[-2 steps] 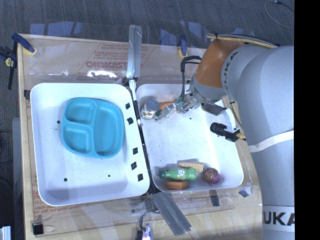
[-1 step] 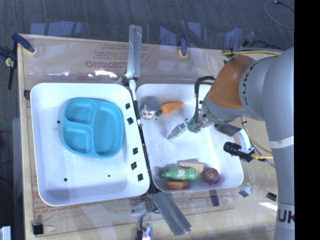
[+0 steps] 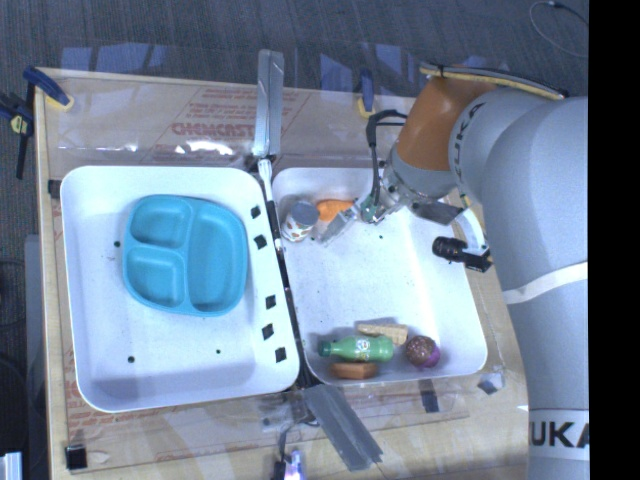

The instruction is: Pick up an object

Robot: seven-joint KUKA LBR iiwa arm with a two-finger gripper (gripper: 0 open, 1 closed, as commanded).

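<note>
- The grey arm [image 3: 530, 218] is reaching in from the right, its orange band [image 3: 432, 128] sitting above the wrist, and is lowering its pincer [image 3: 335, 226] into the far left corner of the right bin [image 3: 400, 278].
- The pincer is lying at a slant, pointing toward the bin's left wall; how far it is open cannot be told, and nothing is showing clearly between its tips.
- A small tin [image 3: 298, 220] is standing just to the left of the pincer, close against the bin's left wall, near or touching the tips; which, the view is not settling.
- An orange piece [image 3: 334, 208] is lying just behind the pincer, partly hidden by it.
- Well away from the pincer, along the near edge of the same bin, a green bottle [image 3: 357, 348] is lying on its side.
- A tan block [image 3: 382, 331] is resting just behind the bottle, a brown round thing [image 3: 351, 370] is sitting in front of it, and a dark reddish ball [image 3: 422, 351] is lying to the bottle's right.
- Far to the pincer's left, in the left bin [image 3: 90, 308], a blue divided plate [image 3: 185, 255] is lying flat.
</note>
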